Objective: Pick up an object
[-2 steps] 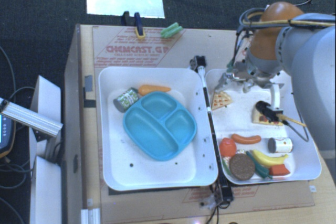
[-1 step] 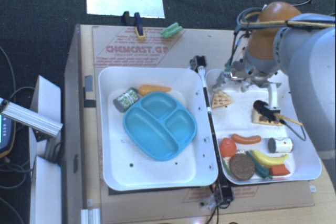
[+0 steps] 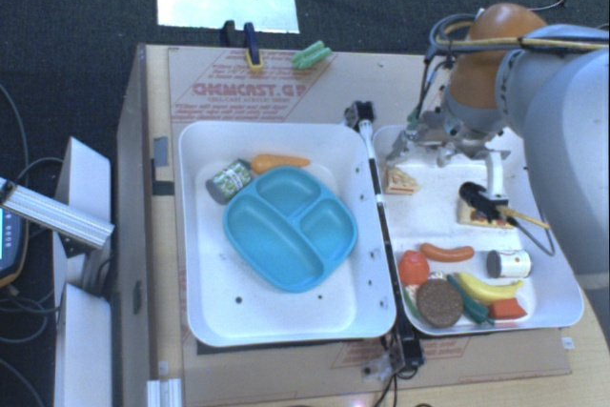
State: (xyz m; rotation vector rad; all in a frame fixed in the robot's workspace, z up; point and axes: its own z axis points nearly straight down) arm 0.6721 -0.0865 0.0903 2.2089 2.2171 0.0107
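Gripper [image 3: 443,143] hovering over far end of right bin [image 3: 434,216]; open-or-closed state cannot be told. Pizza slice [image 3: 401,180] lying just beside gripper, toward left wall of the same bin. Sausage [image 3: 447,253], tomato [image 3: 413,267] and banana [image 3: 488,289] lying at near end. Blue divided plate [image 3: 289,229] and carrot [image 3: 278,163] sitting in left bin [image 3: 219,300].

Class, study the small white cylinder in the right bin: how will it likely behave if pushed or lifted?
The white cylinder appears to lie on its side, so a nudge would probably roll it. It looks small and rigid, so it is likely light. Its smooth curved wall might slip in a pinch grasp.
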